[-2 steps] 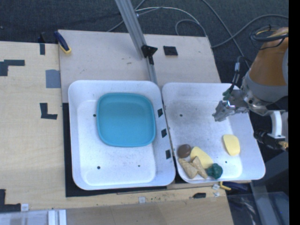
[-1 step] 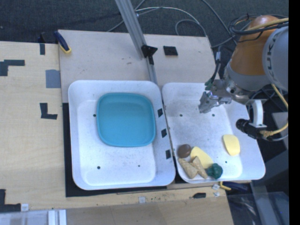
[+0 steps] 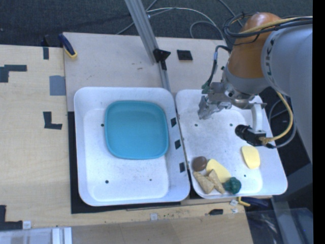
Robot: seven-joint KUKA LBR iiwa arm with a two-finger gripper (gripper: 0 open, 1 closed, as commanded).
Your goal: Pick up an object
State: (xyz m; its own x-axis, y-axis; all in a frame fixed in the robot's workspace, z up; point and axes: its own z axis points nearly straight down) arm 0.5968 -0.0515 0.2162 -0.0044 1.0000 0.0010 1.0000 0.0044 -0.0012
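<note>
- Looking down at a slant, the camera view shows a pale bench with two shallow white bins side by side.
- The left bin (image 3: 86,136) holds a blue plate (image 3: 136,129), square with rounded corners, lying flat. Bare white floor runs along the bin's near and left edges.
- The right bin (image 3: 223,136) has open floor across its far and middle parts.
- The gripper (image 3: 204,111) hangs over the right bin's far left part, near the wall shared with the left bin (whether it is spread or pressed together cannot be told).
- The things to pick crowd the right bin's near edge: a brown round piece (image 3: 199,163), a yellow wedge (image 3: 217,168), tan chunks (image 3: 205,182) and a green lump (image 3: 233,185), touching or just beside each other.
- A pale yellow oval (image 3: 251,156) lies near the right wall, slightly apart from that cluster.
- All of these lie well apart from the gripper.
</note>
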